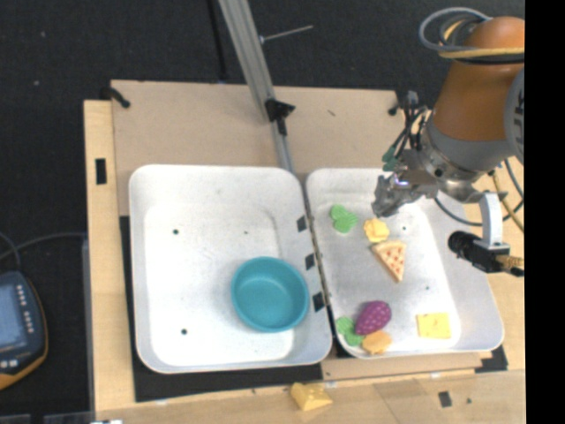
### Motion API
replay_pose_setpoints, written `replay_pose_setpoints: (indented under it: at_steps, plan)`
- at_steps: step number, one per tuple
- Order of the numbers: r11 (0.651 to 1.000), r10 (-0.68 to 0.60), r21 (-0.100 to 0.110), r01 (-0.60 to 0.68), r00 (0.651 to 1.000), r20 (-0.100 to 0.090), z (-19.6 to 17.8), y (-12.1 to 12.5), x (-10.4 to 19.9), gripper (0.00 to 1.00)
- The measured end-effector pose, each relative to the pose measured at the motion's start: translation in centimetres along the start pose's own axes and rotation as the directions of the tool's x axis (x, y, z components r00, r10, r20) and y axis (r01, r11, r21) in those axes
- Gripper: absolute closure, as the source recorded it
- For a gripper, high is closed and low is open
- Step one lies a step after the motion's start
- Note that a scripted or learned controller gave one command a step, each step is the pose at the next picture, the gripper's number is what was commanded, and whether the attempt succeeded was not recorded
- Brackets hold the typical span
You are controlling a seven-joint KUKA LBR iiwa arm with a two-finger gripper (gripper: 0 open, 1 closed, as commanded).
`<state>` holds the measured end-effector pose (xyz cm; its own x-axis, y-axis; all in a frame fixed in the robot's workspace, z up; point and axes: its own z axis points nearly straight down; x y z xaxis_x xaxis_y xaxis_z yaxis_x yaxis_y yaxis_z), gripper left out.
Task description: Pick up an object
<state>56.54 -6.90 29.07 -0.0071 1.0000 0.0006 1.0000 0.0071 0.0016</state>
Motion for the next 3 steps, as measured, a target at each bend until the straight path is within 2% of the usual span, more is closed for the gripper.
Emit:
replay_pose_setpoints:
  at_steps: [1,3]
  plan:
    - [1.0,0.002,0.003,-0.002,1.0,0.0,1.5,0.8,4.4,1.0]
    - [1.0,0.001,0.005,-0.001,1.0,0.0,4.3,0.9,15.8,1.0]
